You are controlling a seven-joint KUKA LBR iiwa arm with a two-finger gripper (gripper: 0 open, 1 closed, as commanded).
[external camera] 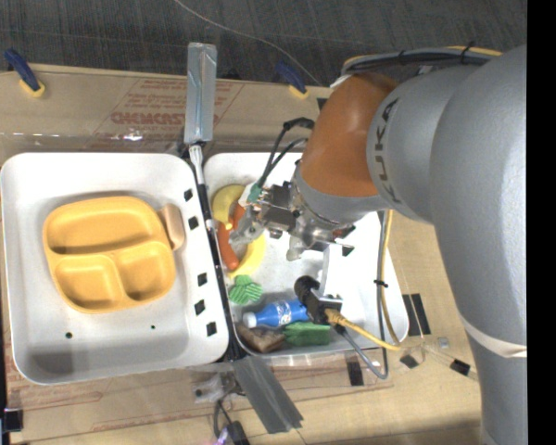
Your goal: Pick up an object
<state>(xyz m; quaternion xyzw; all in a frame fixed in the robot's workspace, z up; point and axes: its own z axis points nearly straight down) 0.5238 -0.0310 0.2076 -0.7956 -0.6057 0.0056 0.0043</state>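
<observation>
My gripper (250,222) hangs low in the right bin (394,315), over its left side. Its metal body sits right above a yellow object (226,199) and an orange piece (226,247) by the bin's left wall. The fingers are hidden among these things. Nearer the front lie a green ridged item (245,291), a blue and white bottle (276,315), a green block (309,334) and a brown item (263,342).
The left bin (28,341) holds a yellow divided tray (107,251) with a tan piece (174,225) at its right edge. The arm's grey bulk covers the right bin's far side. A metal bar (200,91) stands between the bins at the back.
</observation>
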